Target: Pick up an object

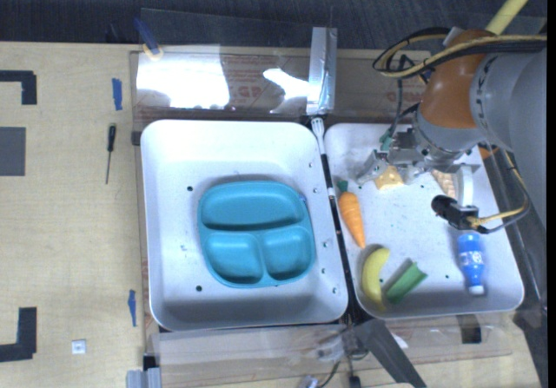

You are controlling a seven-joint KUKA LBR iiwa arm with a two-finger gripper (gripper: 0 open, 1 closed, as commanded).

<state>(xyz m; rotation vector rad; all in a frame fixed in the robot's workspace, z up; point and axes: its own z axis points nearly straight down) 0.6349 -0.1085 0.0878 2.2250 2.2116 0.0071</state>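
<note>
The right bin holds an orange carrot at its left wall. A yellow banana lies beside a green block near the front, and a blue bottle lies at the right. A small pale yellow piece sits in the back half. My gripper hangs low over the back of this bin, right above that yellow piece and touching or nearly touching it. The wrist hides how the gripper meets the piece.
The left bin holds a blue divided plate. A black cable end dangles from the arm over the right bin, near the bottle. A clear panel stands behind the bins.
</note>
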